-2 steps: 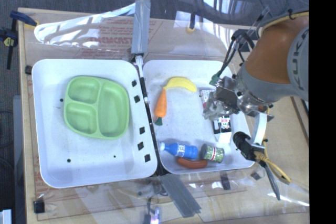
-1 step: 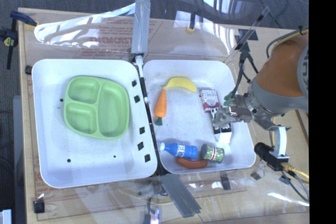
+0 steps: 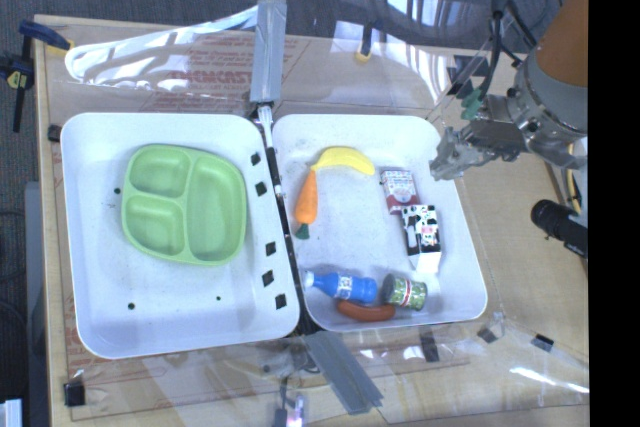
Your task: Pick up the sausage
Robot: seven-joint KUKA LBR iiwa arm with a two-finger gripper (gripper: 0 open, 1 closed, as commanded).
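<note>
The right bin (image 3: 470, 260) holds the clutter. The sausage (image 3: 366, 311) lies flat against its near wall, reddish-brown. Just behind the sausage, touching it, lie a blue bottle (image 3: 343, 287) with a white cap and a small green-lidded jar (image 3: 406, 292). Further from the sausage, toward the bin's middle, a milk carton (image 3: 422, 235) and a red-labelled packet (image 3: 398, 189) lie end to end. A carrot (image 3: 306, 202) and a banana (image 3: 342, 159) sit at the far side. The left bin (image 3: 90, 295) holds a green divided plate (image 3: 185, 204). The gripper (image 3: 447, 160) hangs over the right bin's far right rim, well apart from the sausage; whether it is wide or narrow I cannot tell.
</note>
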